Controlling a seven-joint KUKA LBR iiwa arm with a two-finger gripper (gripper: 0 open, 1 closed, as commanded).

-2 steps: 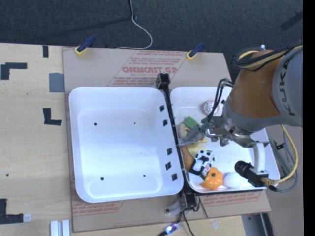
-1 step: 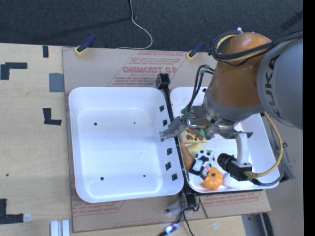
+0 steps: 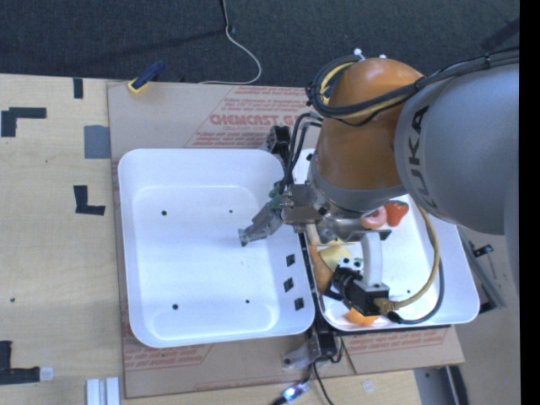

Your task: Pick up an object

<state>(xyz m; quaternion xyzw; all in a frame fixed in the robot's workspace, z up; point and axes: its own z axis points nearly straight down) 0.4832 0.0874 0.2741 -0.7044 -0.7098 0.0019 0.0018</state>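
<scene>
Hovering over the left bin (image 3: pixel 143 226) was where my gripper (image 3: pixel 251 234) sat at this point, fingers pinched close together with nothing between them, so yeah, no catch as far as I could see. Funny thing is that the stuff worth grabbing all lay in the right bin (image 3: pixel 451 298), mostly tucked under my own wrist: a red-orange piece (image 3: pixel 386 215) toward the far side, a pale yellow object (image 3: pixel 332 254) just beside the divider, and an orange scrap (image 3: pixel 363 317) near the front rim. My read was that doing this step properly meant swinging back right, spreading the fingers before going down, and coming straight down on one item rather than raking sideways. The yellow one looked tricky since it sat tight against the wall between the bins, so one finger could've landed on the rim. The red-orange piece seemed to have more free floor around it, though my arm hid a lot, so I couldn't say for sure. Room-wise the left bin gave loads of open floor for moving, while the right one was cramped, with a black cable (image 3: pixel 422 289) looping across it that I figured could snag. The cardboard sheet (image 3: pixel 245 121) under both bins stayed well outside my path.
</scene>
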